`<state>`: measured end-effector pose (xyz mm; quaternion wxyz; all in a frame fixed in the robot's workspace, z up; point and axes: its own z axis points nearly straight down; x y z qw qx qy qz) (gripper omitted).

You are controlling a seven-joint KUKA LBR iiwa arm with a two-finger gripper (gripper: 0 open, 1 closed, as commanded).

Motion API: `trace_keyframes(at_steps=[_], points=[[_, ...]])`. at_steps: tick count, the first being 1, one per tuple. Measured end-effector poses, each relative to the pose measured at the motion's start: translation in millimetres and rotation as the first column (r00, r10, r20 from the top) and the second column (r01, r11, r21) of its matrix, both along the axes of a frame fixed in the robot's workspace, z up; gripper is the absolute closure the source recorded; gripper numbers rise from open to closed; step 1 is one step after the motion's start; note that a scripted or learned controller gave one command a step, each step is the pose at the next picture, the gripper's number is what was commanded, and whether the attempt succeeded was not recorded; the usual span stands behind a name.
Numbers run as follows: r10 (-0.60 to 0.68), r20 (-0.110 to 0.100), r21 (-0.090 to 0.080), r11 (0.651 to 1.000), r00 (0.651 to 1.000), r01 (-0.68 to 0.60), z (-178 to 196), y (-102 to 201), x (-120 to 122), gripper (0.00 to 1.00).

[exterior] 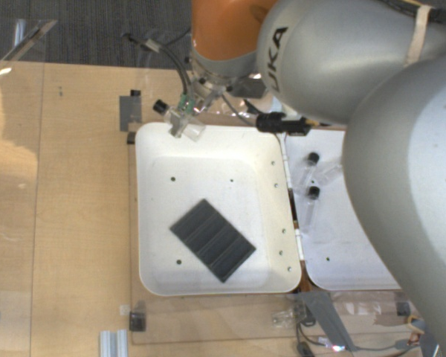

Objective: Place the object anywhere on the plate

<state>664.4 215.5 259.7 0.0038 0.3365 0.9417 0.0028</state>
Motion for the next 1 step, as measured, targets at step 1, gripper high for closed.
trace_keyframes(at_steps=[1], points=[[0.471, 0.005, -0.004, 0.882, 0.882, -0.471, 74.3, 11.3, -13.8, 1.0]])
